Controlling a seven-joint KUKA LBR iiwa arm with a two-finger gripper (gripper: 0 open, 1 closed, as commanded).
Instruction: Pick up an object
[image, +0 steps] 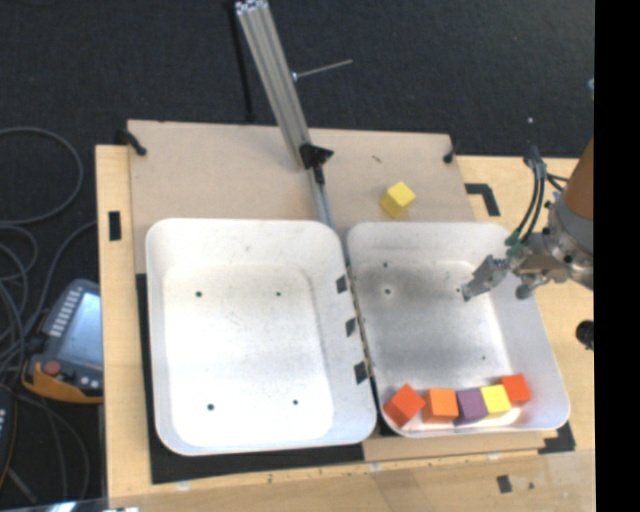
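Overhead, the tool (503, 280) with fingers spread apart, nothing between them, above the right bin (400, 262).

Even, fairly bright light falls from above on the pale wooden table (250, 170), while the dark carpeted floor (120, 60) around it stays dim. The two shallow white plastic bins (250, 240) look nearly washed out, their speckled floors greyish. Shadows are soft and short; a faint one lies beside the small yellow cube (397, 198) near the table's far edge. The whole picture is slightly soft and grainy.
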